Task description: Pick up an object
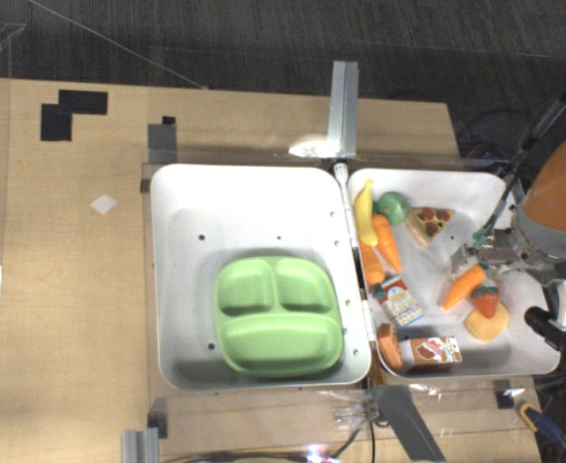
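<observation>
My gripper (482, 249) hangs at the right of the frame over the right white bin (475, 183), just above a tapered orange carrot (462, 286). How far my fingers are parted I cannot tell. Beside the carrot lie a glossy strawberry (486, 302) and a pale yellow round piece (487, 324). A curved banana (363, 212) hugs the bin's left wall. The left bin (181, 258) holds a smooth green divided plate (279, 313).

toys crowd the right bin (437, 183); left bin's (181, 258) floor beside green tray (279, 313) lies open.
</observation>
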{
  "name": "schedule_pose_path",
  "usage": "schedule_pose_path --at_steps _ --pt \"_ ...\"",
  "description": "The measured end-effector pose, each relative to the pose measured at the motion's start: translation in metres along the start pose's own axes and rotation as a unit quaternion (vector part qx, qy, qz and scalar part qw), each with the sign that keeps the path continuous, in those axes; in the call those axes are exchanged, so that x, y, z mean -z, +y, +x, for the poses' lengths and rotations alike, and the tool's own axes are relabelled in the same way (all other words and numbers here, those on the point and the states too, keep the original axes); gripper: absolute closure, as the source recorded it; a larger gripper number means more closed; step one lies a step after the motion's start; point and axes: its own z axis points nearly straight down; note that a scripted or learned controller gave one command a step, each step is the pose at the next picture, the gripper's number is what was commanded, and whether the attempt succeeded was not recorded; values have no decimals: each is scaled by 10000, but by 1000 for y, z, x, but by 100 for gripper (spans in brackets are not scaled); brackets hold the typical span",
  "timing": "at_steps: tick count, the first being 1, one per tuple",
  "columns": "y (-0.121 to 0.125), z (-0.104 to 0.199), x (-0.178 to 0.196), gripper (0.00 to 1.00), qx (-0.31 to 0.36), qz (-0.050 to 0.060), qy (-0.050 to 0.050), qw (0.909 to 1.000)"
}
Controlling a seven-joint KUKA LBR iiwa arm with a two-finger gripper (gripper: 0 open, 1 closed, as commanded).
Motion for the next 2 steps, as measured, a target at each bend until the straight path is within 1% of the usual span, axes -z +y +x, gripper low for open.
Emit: schedule_pose_path --at_steps 1,2 --pt "4 2 13 100 8 -48 3 10000" --pt "34 13 71 100 72 31 8 10000"
